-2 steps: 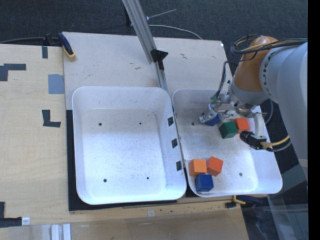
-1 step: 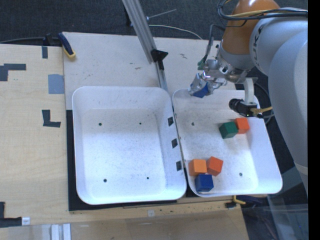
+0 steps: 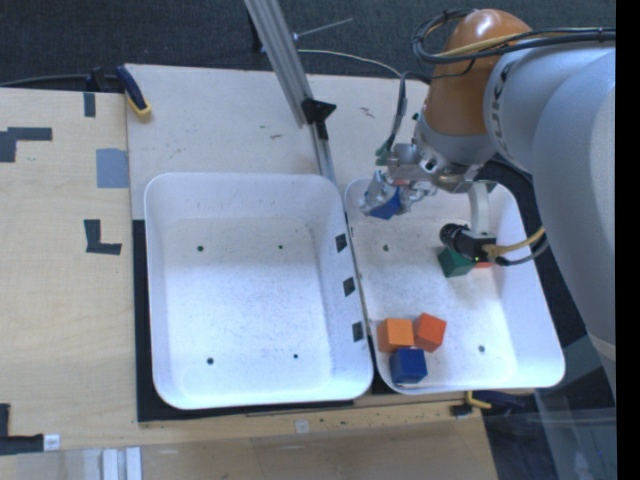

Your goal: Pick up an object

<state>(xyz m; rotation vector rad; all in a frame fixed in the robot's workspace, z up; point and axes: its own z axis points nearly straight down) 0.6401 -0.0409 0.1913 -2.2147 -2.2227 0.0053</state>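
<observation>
My gripper (image 3: 386,200) hangs over the far left corner of the right bin (image 3: 520,363), pointing down and to the left. A small blue object (image 3: 382,207) shows between its fingertips, and the fingers are shut on it. In the same bin a green block (image 3: 455,263) lies right of the gripper. Two orange blocks (image 3: 398,333) (image 3: 431,329) and a blue block (image 3: 408,365) sit close together near the front left corner.
The left bin (image 3: 250,288) adjoins the right one, their rims meeting just left of the gripper. A slanted metal post (image 3: 285,53) rises behind the bins. Black cable and a connector (image 3: 458,236) hang from the arm above the green block.
</observation>
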